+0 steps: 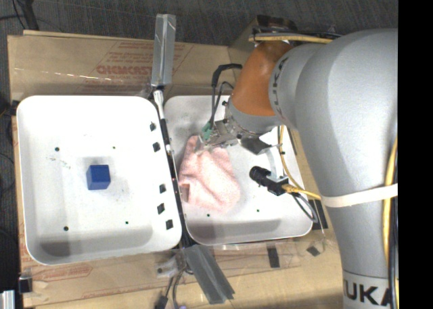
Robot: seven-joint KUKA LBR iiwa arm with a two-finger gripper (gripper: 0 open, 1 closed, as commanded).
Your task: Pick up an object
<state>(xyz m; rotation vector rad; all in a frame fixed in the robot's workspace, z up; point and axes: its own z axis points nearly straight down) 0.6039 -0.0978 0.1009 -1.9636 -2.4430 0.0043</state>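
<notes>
Camera view: rumpled pale-pink cloth [210,178] lies in right bin [284,223].

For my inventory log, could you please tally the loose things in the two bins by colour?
Blue: 1, the cube in the left bin.
Pink: 1, the cloth in the right bin.
Total: 2.

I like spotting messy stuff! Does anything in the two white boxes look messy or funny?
The pink cloth in the right bin lies crumpled in a heap against the divider side, not flat. The gripper sits at its top edge. The blue cube sits neatly by itself in the left bin. Nothing looks spilled or broken.
</notes>
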